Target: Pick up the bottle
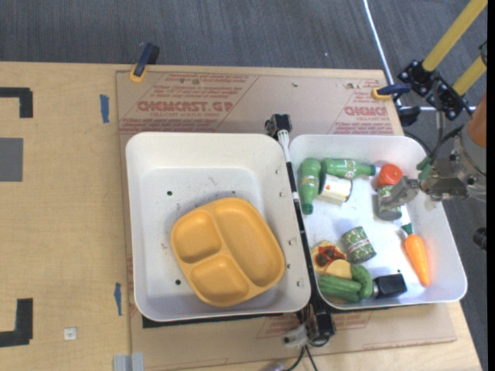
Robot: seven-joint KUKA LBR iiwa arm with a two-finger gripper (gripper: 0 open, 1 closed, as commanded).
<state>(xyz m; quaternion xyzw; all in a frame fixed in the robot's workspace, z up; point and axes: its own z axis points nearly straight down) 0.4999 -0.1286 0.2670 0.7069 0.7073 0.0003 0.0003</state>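
Observation:
Two green bottles lie in the right bin [456, 284]. One [308, 183] lies along the bin's left wall, and the other [348, 168] lies crosswise at the back, above a white label or box [334, 189]. My gripper [393, 199] hangs over the right part of this bin, just below a red round object [388, 175] and well right of both bottles. The grey wrist [448, 180] reaches in from the right edge. Nothing is visibly held in the gripper.
A carrot [417, 256] lies near the bin's right wall, below the gripper. A small green can [357, 243], a yellow-red toy [331, 258] and a green item with a black end [357, 286] crowd the front. A yellow divided plate [226, 250] fills the left bin [155, 161].

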